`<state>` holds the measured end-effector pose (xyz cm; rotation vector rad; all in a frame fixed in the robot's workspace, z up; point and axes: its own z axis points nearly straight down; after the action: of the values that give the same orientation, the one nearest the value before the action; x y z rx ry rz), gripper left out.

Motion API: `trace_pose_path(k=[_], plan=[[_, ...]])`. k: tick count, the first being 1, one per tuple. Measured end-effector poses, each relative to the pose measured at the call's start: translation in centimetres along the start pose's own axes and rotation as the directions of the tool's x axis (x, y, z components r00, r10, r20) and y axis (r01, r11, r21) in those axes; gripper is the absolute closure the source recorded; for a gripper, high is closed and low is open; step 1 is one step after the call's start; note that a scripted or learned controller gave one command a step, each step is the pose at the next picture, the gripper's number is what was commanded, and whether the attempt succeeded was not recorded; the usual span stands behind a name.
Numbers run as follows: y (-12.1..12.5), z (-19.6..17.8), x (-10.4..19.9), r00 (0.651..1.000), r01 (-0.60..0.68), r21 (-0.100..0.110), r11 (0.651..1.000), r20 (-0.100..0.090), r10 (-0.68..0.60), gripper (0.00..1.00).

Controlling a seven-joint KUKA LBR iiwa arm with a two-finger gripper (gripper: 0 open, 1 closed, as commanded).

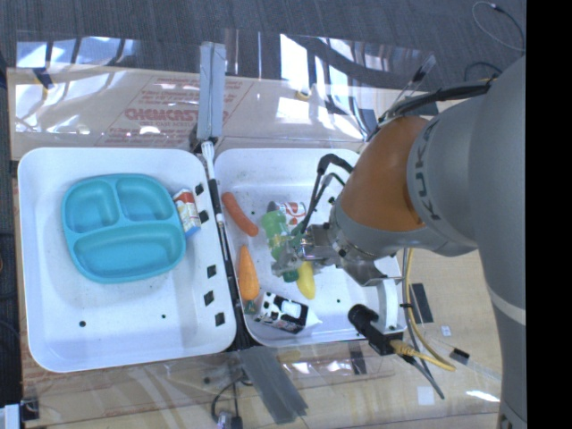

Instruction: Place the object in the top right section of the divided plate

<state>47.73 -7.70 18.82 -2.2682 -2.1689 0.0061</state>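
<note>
While the grey two-finger gripper hangs over the green plastic toy, grip unreadable, the blue divided plate lies well left of it.

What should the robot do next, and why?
Probably lower a little and close on one toy. The hand sits over the cluster in the right bin, by the green item and the yellow item, and nothing visibly rests between its fingers. The blue divided plate waits in the left bin, so a grasp likely comes before any carrying.
</note>
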Motion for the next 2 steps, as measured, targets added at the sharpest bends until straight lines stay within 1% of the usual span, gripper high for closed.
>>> trace_pose_path(k=[1, 2], plan=[[4.2, -3.8, 4.0, 1.0, 0.014, 0.004, 1.0, 0.0, -0.014, 1.0], [10.0, 0.1, 9.3, 0.995, -0.096, 0.006, 0.995, 0.002, 0.096, 1.0]])
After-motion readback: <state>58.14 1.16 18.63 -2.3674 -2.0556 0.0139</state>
